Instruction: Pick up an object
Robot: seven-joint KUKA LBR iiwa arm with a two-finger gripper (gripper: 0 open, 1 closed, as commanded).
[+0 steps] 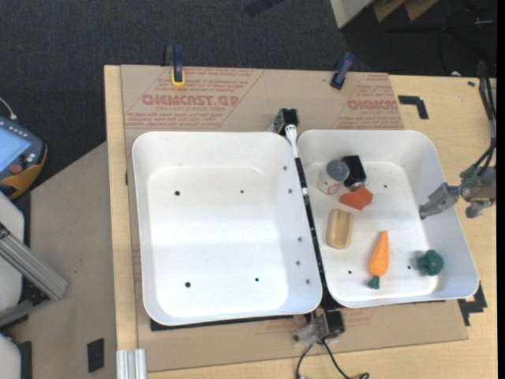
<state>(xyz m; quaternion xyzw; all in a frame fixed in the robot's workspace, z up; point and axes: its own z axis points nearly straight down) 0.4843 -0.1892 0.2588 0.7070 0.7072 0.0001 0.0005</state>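
While gripper (435,204) waits at bin's (451,235) 3 o'clock | jaws: cannot tell | step: approach | next: descend on carrot (379,255)

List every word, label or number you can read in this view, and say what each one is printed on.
"CHEMCAST GP": red print on the brown protective sheet behind the left bin.
"CHEMCAST": same red print, partly cut off by the right bin, on the sheet behind it.
Smaller red lines under both prints: too blurred to read.
Objects in the right bin: no legible text.
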